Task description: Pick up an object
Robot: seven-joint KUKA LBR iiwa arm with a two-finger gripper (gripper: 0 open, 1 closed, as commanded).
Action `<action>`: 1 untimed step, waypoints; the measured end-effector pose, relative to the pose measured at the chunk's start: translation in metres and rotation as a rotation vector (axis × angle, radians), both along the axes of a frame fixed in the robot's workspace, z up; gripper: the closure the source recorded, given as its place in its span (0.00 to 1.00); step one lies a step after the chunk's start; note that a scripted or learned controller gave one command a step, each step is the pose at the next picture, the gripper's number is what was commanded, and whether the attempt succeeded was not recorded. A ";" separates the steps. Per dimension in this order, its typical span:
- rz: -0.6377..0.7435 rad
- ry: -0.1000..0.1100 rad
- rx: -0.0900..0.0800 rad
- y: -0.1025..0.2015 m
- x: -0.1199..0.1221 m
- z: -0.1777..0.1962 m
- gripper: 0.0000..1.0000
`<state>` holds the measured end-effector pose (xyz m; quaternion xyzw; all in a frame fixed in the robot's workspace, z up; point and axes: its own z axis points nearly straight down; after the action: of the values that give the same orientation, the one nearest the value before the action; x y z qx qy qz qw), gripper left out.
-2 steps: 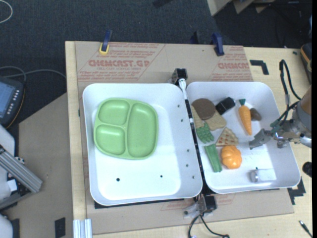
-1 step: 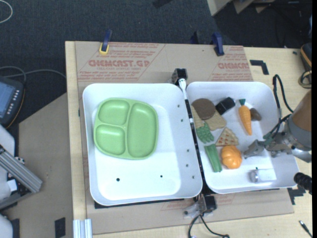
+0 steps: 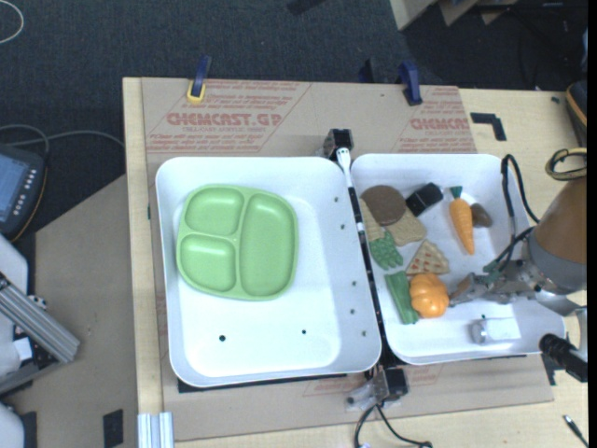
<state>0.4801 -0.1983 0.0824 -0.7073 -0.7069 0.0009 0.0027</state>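
Low over the right bin

Down in the right bin (image 3: 485, 166), near its right wall: jaws (image 3: 471, 287), reaching leftward from the arm (image 3: 569, 236) at the view's right edge. Spread or pressed together, cannot tell; blurred and partly hidden by the wrist. Nothing seen pinched between them.

Just left of the fingertips: orange (image 3: 428, 297), sitting on the bin floor, close to touching. Beside it on the left, a long green piece (image 3: 402, 297), and above that a green leafy piece (image 3: 384, 249). Between orange and carrot, a tan wedge (image 3: 427, 259). Carrot (image 3: 462, 222) upright in the picture, green top pointing to the far wall, with a small brown item (image 3: 480, 216) just to its right. Farther back: brown disc (image 3: 382, 203) and black block (image 3: 423, 198), side by side. Near the front wall, a white block (image 3: 497, 329), below the jaws.

Left bin (image 3: 187, 343): green divided plate (image 3: 239, 242), three compartments, lying in the far half.

Both bins side by side on the tabletop (image 3: 280, 110), clamped at the far edge.
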 end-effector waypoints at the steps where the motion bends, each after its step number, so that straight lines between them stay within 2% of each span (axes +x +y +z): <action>1: -0.001 -0.006 -0.002 -0.001 0.001 0.013 1.00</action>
<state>0.4813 -0.1989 0.0950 -0.7077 -0.7065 -0.0003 -0.0002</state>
